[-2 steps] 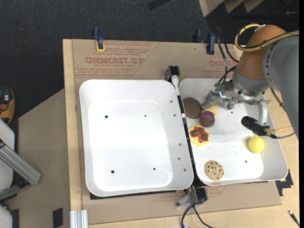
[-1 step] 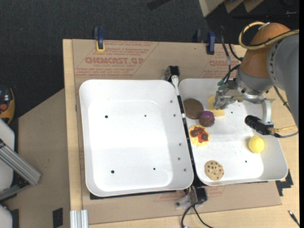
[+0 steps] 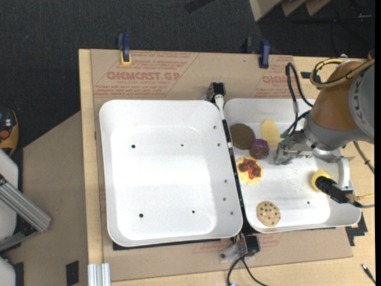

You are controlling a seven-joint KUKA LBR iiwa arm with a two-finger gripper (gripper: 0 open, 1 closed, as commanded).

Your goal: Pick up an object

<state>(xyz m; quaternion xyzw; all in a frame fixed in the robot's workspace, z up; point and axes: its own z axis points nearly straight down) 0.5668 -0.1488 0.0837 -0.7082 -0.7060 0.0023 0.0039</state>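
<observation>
The right bin (image 3: 297,204) holds several small things. A brown round piece (image 3: 241,135) lies near its left wall, with a purple piece (image 3: 259,148) touching it on the right and a pale yellow piece (image 3: 269,130) just behind. A red and yellow flat piece (image 3: 250,169) lies in front of them, and a chocolate-chip cookie (image 3: 268,213) sits near the front edge. My gripper (image 3: 284,152) hangs low over the bin floor, just right of the purple piece and below the yellow one. Nothing shows in its grasp.
The left bin (image 3: 113,159) stands beside the right one, their walls meeting along a black divider strip (image 3: 229,154). Both rest on a brown board (image 3: 155,70) held by blue clamps (image 3: 124,43) at the back. The arm (image 3: 339,109) covers the right bin's far right corner.
</observation>
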